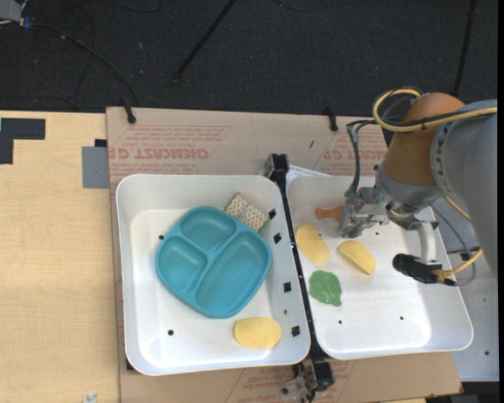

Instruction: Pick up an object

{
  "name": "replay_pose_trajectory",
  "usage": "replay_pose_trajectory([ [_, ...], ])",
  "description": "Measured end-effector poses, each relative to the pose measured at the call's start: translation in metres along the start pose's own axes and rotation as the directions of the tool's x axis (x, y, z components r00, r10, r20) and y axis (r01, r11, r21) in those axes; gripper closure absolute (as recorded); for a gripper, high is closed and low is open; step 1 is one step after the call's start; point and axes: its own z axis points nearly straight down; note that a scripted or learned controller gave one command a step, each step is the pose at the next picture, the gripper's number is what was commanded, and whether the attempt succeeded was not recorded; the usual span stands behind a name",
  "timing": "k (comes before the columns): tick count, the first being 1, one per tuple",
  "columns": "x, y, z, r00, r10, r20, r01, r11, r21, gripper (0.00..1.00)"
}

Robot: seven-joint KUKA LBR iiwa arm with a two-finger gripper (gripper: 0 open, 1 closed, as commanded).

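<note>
Small orange bit [326, 213]: It lies in the right bin [403, 334], near the top wall. It is just to the left of my jaws. I cannot tell if it touches them.
My jaws: They are down low in the top left part of the right bin. I cannot tell how wide they are, or if they have hold of anything.
First yellow lump [357, 256]: It lies just below my jaws on the floor of the bin, and it is tilted.
Second yellow lump [311, 244]: It lies to the left of the first one, close to the wall between the two bins. The two lumps are apart.
Green piece [326, 288]: It lies flat below the two yellow lumps and is near the second one.
My arm [428, 158]: It is grey and orange. It comes in from the right, over the top of the right bin.
Left bin [143, 326]: It sits right beside the right bin.
Blue-green plate [212, 260]: It has three parts and lies in the middle of the left bin.
Checked tan piece [246, 212]: It is at the top edge of the plate.
Third yellow lump [257, 332]: It lies near the bottom wall of the left bin, just below the plate.
Brown card sheet [176, 141]: It lies under both bins.
Table [42, 267]: It is pale wood, and it shows to the left of the bins.
</note>
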Motion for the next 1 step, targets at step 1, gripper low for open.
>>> replay_pose_trajectory([
  [1,-0.0058,-0.0067,-0.0586,1.000,0.004,-0.001,-0.004,1.000,-0.002,1.00],
])
